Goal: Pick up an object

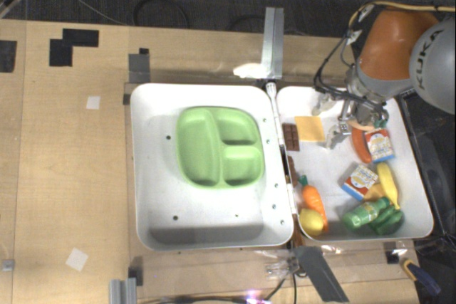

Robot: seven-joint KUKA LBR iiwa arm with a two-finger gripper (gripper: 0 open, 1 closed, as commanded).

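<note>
Over the right bin (412,153) we are watching the gripper (342,130) hovering, fingers apart and grasping nothing. We are fearing they may be closing between the yellow cheese slice (309,129) and the orange packet (373,144).

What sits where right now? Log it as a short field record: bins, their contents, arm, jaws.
left bin: holds a green divided tray
right bin: holds toy food
near divider: brown bar, yellow slice, carrot, lemon
right side: orange-red packet, small carton, banana, green items
arm: reaches in from the right, over the right bin's far end
gripper: low, beside the yellow slice
jaws: state unclear
held object: none seen
</note>
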